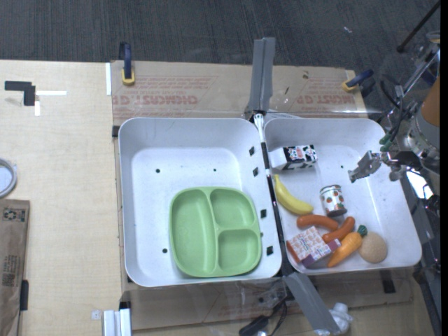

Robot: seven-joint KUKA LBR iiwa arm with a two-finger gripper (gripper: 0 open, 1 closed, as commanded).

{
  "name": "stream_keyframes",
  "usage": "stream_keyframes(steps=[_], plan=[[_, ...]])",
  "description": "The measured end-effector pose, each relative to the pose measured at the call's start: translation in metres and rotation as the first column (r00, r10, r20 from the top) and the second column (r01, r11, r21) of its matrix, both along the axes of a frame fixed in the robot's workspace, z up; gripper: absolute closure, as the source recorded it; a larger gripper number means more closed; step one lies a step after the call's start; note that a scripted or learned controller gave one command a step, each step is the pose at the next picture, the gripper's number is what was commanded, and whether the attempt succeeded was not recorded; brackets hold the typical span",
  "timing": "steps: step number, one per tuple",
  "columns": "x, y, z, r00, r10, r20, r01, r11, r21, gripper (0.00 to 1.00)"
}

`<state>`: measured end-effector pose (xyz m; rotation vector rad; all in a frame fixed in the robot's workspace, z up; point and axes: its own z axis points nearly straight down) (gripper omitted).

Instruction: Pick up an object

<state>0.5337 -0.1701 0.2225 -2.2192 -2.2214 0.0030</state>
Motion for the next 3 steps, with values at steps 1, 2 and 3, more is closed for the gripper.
stream_keyframes(steps=[1, 2, 3], plan=[[-0.019, 0.048, -0.132, 0.999, -0.035, 0.0, 0.035, 0.999, 0.001, 0.0], [-0.056, 0.054, -0.131, 1.0, -0.021, 0.003, 0.021, 1.0, 0.001, 0.0], [0.009, 0.078, -0.131, 0.989, 0.146, 0.001, -0.146, 0.989, 0.0, 0.0]])
